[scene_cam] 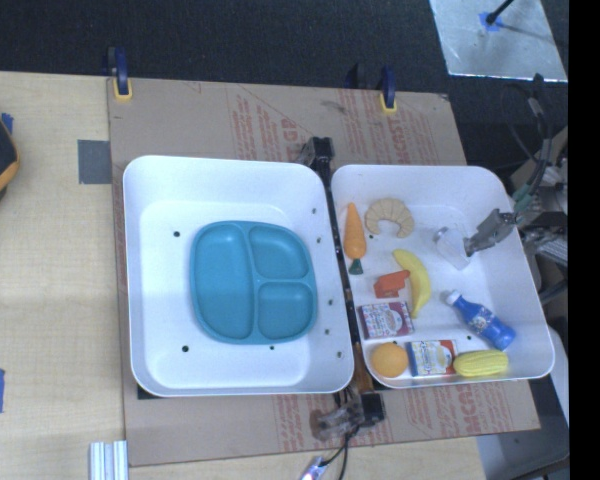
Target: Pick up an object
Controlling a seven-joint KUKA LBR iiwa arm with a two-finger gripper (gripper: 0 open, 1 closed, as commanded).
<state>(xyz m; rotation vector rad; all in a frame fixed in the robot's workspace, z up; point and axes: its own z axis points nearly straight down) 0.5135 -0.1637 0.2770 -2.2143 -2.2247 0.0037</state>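
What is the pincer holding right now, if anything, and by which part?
Nothing that can be seen. The pincer hangs at the right bin's right side, above bare white floor, with no object between its fingers; the banana and blue bottle lie apart from it.

a pale wooden bench (40, 298) carries a brown cardboard sheet (270, 128) printed with red lettering, fixed at its far edge by two blue-and-yellow clamps (119, 72). a grey tape patch (94, 161) sits on the wood beside it. beyond lies dark carpet (230, 18), with a pale floor panel (495, 23) at upper right.
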